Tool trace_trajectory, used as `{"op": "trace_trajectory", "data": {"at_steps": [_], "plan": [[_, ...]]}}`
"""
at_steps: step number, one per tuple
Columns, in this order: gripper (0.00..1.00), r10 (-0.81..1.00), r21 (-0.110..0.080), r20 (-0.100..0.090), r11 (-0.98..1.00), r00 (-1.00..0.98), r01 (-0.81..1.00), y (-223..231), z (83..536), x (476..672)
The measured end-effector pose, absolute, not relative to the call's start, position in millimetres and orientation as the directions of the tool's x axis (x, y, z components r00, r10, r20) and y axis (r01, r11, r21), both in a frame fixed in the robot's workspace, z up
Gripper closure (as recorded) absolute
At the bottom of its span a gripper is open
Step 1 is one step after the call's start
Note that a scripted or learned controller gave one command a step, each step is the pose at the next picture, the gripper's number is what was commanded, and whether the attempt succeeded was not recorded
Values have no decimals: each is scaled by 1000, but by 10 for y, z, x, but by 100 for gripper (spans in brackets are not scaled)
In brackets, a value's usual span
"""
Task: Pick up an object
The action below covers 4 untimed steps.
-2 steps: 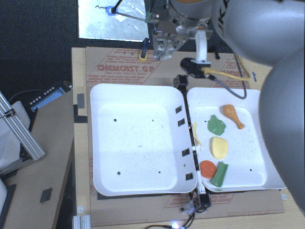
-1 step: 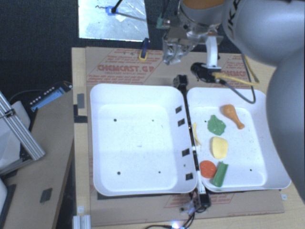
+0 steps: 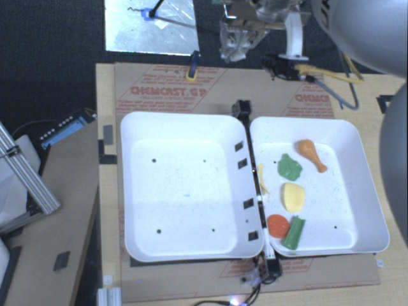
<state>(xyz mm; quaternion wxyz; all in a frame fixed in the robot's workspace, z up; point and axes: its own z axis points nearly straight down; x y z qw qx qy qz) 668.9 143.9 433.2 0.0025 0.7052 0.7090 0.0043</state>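
The right bin [image 3: 363,171] holds several toy foods: an orange-brown drumstick [image 3: 312,153], a green leafy piece [image 3: 289,166], a pale yellow piece [image 3: 293,197], a red-orange round piece [image 3: 277,225] and a dark green stick [image 3: 294,233]. A thin yellow strip [image 3: 261,178] lies by the bin's left wall. My gripper [image 3: 234,44] hangs high above the back of the bench, beyond the bins and far from all of these, with nothing seen between its translucent fingers.
The left bin [image 3: 185,183] stands beside the right one, joined by a black clip strip [image 3: 245,164]. A shiny metal sheet [image 3: 150,18] lies at the back left. A yellow-blue clamp [image 3: 192,69] sits on the cardboard base. The arm's grey body fills the upper right.
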Motion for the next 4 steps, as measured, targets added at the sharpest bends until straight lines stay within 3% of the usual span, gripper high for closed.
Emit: {"op": "trace_trajectory", "data": {"at_steps": [2, 3, 4], "plan": [[100, 1000, 0, -1, -2, 2, 1000, 507, 3754, 6686], [100, 1000, -2, -4, -8, 8, 1000, -462, 3290, 6677], [100, 1000, 6, -1, 5, -5, 1000, -390, 3436, 6695]]}}
